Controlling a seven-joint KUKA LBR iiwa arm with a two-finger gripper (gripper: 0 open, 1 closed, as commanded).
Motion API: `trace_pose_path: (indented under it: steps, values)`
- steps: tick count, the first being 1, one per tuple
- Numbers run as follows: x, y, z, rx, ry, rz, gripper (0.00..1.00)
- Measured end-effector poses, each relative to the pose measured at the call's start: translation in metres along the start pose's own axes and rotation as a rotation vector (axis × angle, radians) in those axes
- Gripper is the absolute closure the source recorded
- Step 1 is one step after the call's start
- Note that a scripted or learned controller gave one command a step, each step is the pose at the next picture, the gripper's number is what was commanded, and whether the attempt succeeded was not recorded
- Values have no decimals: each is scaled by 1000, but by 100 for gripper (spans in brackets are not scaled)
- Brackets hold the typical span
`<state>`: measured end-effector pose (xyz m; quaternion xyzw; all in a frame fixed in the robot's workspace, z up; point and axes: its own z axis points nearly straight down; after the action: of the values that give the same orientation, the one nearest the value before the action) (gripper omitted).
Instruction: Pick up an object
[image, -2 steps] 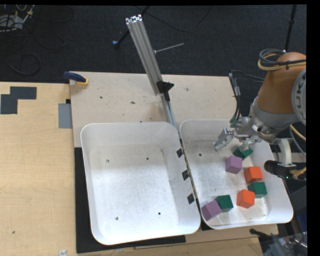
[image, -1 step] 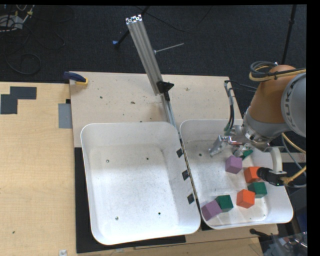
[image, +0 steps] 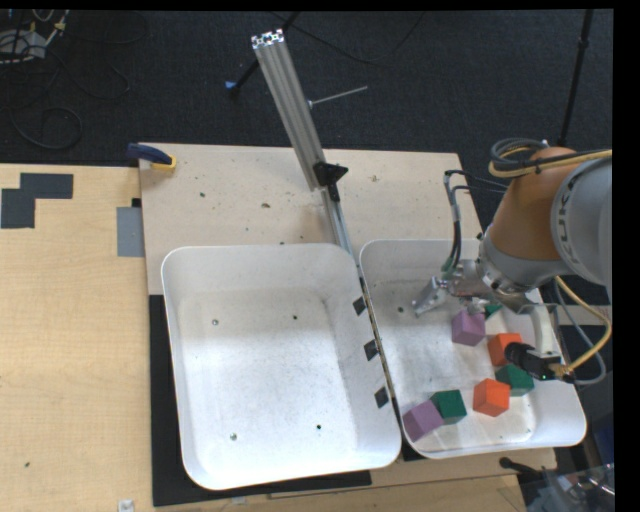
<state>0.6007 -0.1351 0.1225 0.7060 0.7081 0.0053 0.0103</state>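
Observation:
My gripper (image: 432, 297) hangs over the upper middle of the right bin (image: 398, 256), reaching in from the right below the orange wrist band. A purple block (image: 467, 327) lies just below and right of it, close to the wrist. Further right and down sit an orange block (image: 502, 349), a dark green block (image: 517, 379) and a second orange block (image: 491, 397). Near the bin's front edge, a green block (image: 450, 404) lies beside another purple block (image: 422, 418).
The left bin (image: 172, 268) sits beside the right one, sharing a divider with black clips (image: 369, 349). A slanted metal pole (image: 295, 110) rises behind the bins. A blue and yellow clamp (image: 150, 155) lies at the bench's back left corner.

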Motion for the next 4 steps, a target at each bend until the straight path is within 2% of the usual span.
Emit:
trace_pose_path:
  steps: [1,2,3,4]
  values:
    - [-3,0,-8,-1,-1,10,100]
    - [-3,3,-72,19,6,3,100]
    - [-5,5,-109,20,7,2,100]
    - [48,-10,-100,27,10,0,100]
